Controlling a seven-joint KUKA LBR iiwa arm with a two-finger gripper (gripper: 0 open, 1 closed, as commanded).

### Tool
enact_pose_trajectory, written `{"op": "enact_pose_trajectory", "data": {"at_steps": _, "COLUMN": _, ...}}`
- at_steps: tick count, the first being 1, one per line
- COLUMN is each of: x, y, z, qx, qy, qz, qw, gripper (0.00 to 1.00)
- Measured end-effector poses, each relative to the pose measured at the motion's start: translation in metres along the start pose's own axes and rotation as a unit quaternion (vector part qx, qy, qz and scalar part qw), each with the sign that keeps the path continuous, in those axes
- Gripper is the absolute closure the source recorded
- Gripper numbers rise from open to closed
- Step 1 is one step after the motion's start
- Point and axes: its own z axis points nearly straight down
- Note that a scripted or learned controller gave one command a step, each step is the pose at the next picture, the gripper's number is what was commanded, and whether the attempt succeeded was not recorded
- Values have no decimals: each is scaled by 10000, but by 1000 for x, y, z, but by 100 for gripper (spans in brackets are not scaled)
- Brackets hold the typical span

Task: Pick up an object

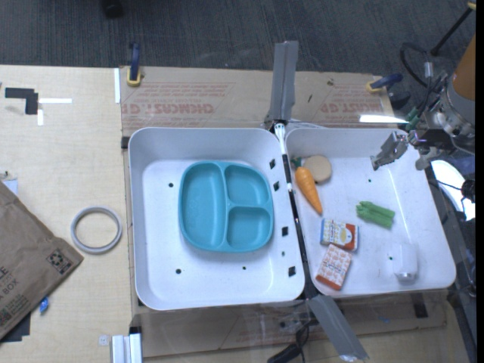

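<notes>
Two white bins sit side by side. Nearest me, below the gripper [390, 151], a clear rounded cup [406, 263] lies almost lost against the right bin [439, 237], with two small printed cartons [333, 267] left of it, flat and boxy. Closer under the gripper lies a ribbed green piece [376, 214]; further left, an orange carrot [308, 189] tapers toward me, touching a beige rounded lump [317, 169]. They look scattered loosely, probably so any one can be grabbed alone. The gripper hangs over the bin's far right corner, holding nothing; whether it is spread I cannot tell. Well left, a smooth teal divided plate [225, 206] fills the other bin [147, 225].
</notes>
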Motion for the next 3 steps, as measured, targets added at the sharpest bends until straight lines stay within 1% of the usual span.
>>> {"op": "enact_pose_trajectory", "data": {"at_steps": 1, "x": -20, "y": -8, "z": 89, "qx": 2, "qy": 2, "qz": -116, "qw": 9999, "gripper": 0}}
{"op": "enact_pose_trajectory", "data": {"at_steps": 2, "x": -58, "y": 5, "z": 194, "qx": -20, "qy": -2, "qz": -704, "qw": 9975, "gripper": 0}}
{"op": "enact_pose_trajectory", "data": {"at_steps": 3, "x": -53, "y": -23, "z": 195, "qx": -6, "qy": 6, "qz": -459, "qw": 9989, "gripper": 0}}
